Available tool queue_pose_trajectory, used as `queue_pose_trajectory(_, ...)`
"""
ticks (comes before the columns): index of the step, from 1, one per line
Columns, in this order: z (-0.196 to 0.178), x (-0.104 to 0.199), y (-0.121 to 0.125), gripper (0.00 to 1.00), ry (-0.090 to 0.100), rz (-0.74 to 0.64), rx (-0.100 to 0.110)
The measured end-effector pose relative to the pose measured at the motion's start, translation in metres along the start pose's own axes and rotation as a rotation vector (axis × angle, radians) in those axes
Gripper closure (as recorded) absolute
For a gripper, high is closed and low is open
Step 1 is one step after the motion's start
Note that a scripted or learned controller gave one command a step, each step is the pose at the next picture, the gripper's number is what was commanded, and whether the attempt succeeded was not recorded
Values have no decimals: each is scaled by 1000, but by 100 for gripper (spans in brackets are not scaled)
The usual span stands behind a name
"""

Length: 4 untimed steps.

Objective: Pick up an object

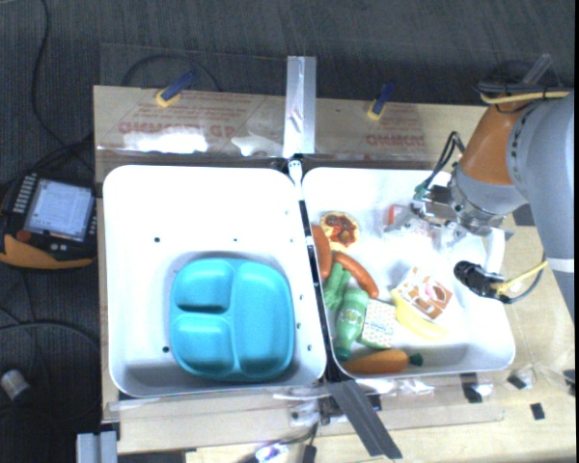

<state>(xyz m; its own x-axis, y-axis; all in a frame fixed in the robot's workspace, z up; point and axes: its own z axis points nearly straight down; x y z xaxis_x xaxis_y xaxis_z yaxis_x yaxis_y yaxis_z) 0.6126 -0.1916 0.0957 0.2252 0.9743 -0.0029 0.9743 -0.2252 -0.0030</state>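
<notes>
We see several candidates heaped in the right bin [502, 355], lower middle of the frame: a sausage [355, 270], a green bottle [349, 318], a carrot [376, 361], a yellow-edged packet [423, 302]. We judge the packet the easiest pick, since it lies apart from the crowded heap. The hand [442, 210] hovers at the bin's upper right; whether it is open or holding anything, we cannot tell. The left bin [135, 220] holds a blue tray [234, 318].

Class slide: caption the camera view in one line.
Arm's end effector over right bin of toy food; teal tray in left bin.
</notes>
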Motion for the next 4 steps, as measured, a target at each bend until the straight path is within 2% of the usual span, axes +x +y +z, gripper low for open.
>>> queue_pose_trajectory(1, 7, 54, 45, 0, -3, 8, -3)
queue_pose_trajectory(2, 10, 25, 54, 0, 22, 123, 26)
queue_pose_trajectory(3, 9, 27, 48, 0, 8, 364, 40)
queue_pose_trajectory(4, 1, 22, 48, 100, -3, 368, 34)
